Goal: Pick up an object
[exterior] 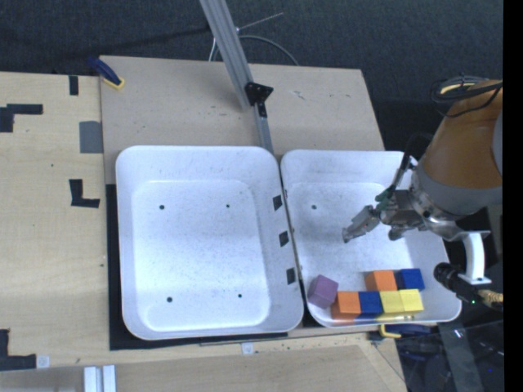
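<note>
Several small blocks lie along the front of the right bin: a purple block, an orange block, a blue block, yellow blocks, and behind them another orange block and blue block. My gripper hangs over the middle of the right bin, above and behind the blocks, tilted toward the left. It is open and nothing sits between its fingers. It is apart from every block.
The left bin adjoins the right one along a shared rim. A slanted metal pole runs down to the bins' back edge. The grey and orange arm fills the right side above the bin.
</note>
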Robot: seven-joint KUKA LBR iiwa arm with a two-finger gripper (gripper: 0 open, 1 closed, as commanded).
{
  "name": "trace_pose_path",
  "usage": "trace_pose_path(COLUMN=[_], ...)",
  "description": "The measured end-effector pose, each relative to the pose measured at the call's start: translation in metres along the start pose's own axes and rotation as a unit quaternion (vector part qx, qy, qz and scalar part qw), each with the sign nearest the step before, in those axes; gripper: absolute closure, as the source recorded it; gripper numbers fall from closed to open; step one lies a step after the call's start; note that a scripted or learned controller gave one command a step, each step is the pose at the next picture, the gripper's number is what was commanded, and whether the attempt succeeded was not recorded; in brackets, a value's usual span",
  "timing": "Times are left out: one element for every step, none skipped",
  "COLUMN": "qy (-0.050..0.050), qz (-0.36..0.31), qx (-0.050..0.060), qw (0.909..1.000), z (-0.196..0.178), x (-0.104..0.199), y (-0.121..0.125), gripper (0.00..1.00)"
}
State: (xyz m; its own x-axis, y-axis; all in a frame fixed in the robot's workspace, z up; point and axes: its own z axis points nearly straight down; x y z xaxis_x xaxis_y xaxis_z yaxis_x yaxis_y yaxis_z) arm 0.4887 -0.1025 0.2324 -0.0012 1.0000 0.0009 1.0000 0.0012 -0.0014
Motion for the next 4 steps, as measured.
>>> trace_pose_path(qy=[-0.001, 0.001, 0.000, -0.002], qz=[0.001, -0.003, 0.000, 0.000], qx=[0.003, 0.000, 0.000, -0.004], qw=[1.0000, 1.0000, 1.0000, 1.0000], z=[0.135, 0.141, 0.141, 0.081], x=[-0.053, -0.009, -0.012, -0.050], y=[0.040, 0.075, 0.074, 0.107], gripper=[0.00, 0.00, 0.00, 0.00])
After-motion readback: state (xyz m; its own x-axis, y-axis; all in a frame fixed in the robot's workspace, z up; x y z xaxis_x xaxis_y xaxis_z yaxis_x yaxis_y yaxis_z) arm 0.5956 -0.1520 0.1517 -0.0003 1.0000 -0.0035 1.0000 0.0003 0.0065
